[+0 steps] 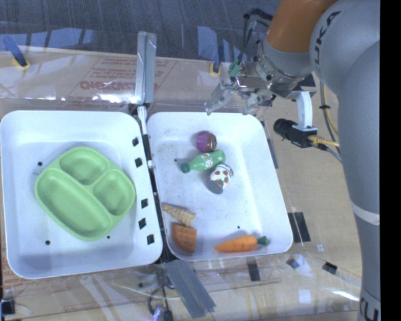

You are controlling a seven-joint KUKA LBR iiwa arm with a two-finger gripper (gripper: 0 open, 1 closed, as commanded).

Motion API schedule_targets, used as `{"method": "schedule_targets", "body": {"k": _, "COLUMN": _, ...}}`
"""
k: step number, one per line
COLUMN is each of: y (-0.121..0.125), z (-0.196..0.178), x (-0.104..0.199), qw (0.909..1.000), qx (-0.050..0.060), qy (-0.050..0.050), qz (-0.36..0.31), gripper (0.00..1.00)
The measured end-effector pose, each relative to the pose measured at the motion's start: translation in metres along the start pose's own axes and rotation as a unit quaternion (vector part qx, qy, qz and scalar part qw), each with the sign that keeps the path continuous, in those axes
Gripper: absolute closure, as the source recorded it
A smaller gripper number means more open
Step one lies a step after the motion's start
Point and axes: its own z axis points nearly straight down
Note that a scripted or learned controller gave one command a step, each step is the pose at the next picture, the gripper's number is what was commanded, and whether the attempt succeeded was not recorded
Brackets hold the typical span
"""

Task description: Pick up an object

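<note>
1. The gripper hangs over the right bin's far rim — fingers spread, nothing between them.
2. Toys lie in that bin, apart from it: purple ball nearest, then green bottle, mug.
3. Cone, waffle, carrot sit along the near edge.
4. A green plate fills the left bin.

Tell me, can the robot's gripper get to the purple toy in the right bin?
Probably yes. The gripper hangs above the right bin's far rim, close to the purple toy. Nothing lies over the toy; the green bottle sits just beside it.
</note>
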Motion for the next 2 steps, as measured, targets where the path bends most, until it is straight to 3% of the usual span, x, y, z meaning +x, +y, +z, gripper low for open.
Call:
{"method": "schedule_targets", "body": {"k": 1, "y": -0.079, "z": 0.113, "x": -0.015, "qw": 0.9982, "qx": 0.000, "qy": 0.000, "qz": -0.060, "gripper": 0.00}}
{"method": "schedule_targets", "body": {"k": 2, "y": -0.083, "z": 0.192, "x": -0.054, "qw": 0.9978, "qx": -0.001, "qy": 0.000, "qz": -0.067, "gripper": 0.00}}
